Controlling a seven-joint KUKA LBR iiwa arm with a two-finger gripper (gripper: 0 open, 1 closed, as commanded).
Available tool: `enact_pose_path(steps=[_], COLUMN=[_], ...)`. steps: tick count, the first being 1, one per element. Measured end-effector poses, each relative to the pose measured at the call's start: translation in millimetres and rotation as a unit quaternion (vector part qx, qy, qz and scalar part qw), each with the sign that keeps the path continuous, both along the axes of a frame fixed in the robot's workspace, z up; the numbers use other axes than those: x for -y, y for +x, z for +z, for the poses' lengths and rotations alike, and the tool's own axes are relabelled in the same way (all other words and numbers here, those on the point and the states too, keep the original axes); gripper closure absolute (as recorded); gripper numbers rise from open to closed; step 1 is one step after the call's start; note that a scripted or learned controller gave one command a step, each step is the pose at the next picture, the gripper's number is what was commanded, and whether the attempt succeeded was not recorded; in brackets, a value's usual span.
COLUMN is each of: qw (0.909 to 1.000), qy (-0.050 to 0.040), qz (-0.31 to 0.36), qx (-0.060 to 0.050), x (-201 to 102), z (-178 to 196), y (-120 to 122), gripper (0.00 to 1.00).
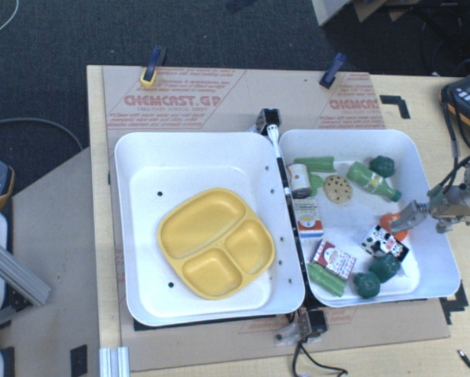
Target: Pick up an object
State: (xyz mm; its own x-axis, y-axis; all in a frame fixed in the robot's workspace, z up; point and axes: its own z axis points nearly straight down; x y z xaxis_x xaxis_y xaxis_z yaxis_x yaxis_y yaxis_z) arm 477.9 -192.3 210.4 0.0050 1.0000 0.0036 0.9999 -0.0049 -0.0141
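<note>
Holding a yellow tray [216, 243], left bin [133, 210].

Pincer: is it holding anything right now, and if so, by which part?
Cannot be told. The pincer sits low at the right bin's right side, beside an orange piece and a black-and-white toy; no grip is clear.

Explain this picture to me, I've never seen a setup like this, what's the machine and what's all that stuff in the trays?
One camera looks down at a slant on a bench with two white bins. The left bin holds a yellow divided plate. The right bin holds toy food and small packs: a cookie, a green bottle, a can, a cow-patterned toy. The machine is a robot arm reaching in from the right; its claw hangs over the right bin near an orange piece. Nothing visibly sits between its fingers.
</note>
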Motion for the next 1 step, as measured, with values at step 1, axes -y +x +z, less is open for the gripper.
enact_pose_path(steps=[1], qw=[1.0000], qy=[-0.0019], qz=[0.002], qx=[0.007], x=[-0.6], z=[6.7], y=[3.2], gripper=[0.00])
